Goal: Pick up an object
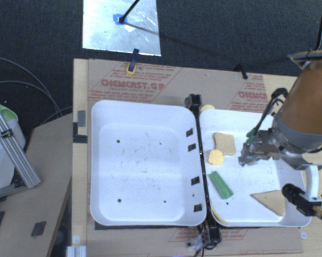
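Claw (248,157) fingertips blurred, tan wedge (271,200) — partly hidden

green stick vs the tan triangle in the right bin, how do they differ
The green stick is long, narrow and bright green; the tan triangle is broad, flat, wedge-shaped and tan. The green stick lies diagonally near the bin's left wall, while the tan triangle sits at the near right corner, beside the arm. Both lie flat in the right bin.

We have one fixed camera above the bench (152,74), looking down at a slant on both bins, the arm (311,100) entering from the right.
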